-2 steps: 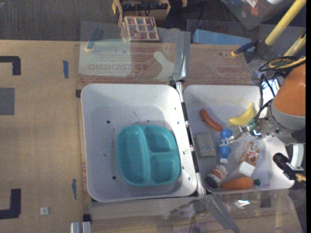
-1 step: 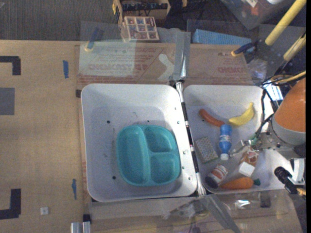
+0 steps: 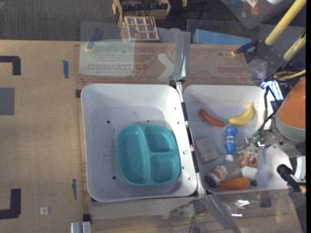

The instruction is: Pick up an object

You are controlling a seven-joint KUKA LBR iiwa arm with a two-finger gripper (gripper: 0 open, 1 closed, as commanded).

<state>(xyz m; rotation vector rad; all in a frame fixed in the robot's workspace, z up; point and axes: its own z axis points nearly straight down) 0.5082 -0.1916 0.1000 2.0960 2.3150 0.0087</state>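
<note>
Seen from above, two shallow white bins sit side by side on a tan surface [image 3: 39,144]. The left bin [image 3: 97,110], at center frame, holds one item: a teal divided tray [image 3: 146,155] with three compartments, lying flat toward the bin's lower middle.

The right bin [image 3: 214,98], at center right, holds seven small objects. One sausage [image 3: 212,118] lies in its upper part, with one yellow banana [image 3: 243,115] just to its right. Below them stands out one white bottle with a blue cap [image 3: 231,142], and one dark speckled sponge [image 3: 206,149] rests near the bin's left wall. Along the lower edge lie one small red-and-white can [image 3: 217,173], one orange carrot [image 3: 234,183] and one white-and-orange carton [image 3: 249,163], the three close together.

The grey arm with its orange band [image 3: 294,111] reaches in at the frame's right edge. Its hand [image 3: 256,141] hangs over the right side of the right bin, just above the carton; whether it is wide or narrow cannot be told, and nothing is visibly held.

At the top of the frame, one open cardboard box [image 3: 141,4] sits beyond the bins.
</note>
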